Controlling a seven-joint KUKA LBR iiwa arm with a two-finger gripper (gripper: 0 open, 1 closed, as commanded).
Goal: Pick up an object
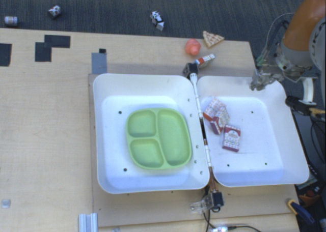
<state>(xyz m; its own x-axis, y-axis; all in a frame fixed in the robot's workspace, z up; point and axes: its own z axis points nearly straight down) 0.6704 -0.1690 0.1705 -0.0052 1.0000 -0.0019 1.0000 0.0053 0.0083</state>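
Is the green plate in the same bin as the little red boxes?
No, the green plate lies in the left bin, while the red boxes lie in the right bin.

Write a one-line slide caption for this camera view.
Arm's gripper hovers at the right bin's far corner; two cartons lie inside, green tray in the left bin.

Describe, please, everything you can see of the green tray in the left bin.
The green tray is a pale lime, rounded-rectangle dish that looks like smooth plastic. Raised ridges split it into three compartments: one long one on the camera view's right and two smaller ones stacked on the left. Nothing lies in any of them. It sits flat, right side up, turned slightly askew, near the middle of the left white bin, resting on the bin floor and clear of the walls. Nothing else touches it.
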